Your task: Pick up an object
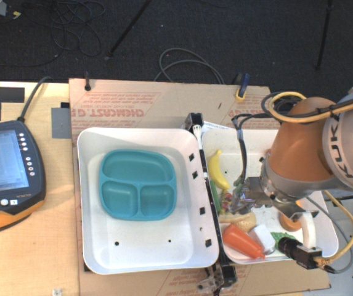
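Observation:
The right bin holds a heap of small toys. A yellow banana lies near its left wall. An orange-red carrot lies at the front, with a white block and a green piece beside it. A beige piece sits just behind the carrot. My gripper hangs low over the middle of the heap, right of the banana and above the beige piece. The orange wrist band hides the bin's right half, and the gripper's tip blends into the clutter.
The left bin holds a teal divided plate. A black clamp strip runs between the bins. A control tablet lies on the bench at far left. A yellow cable loops off the arm at the right.

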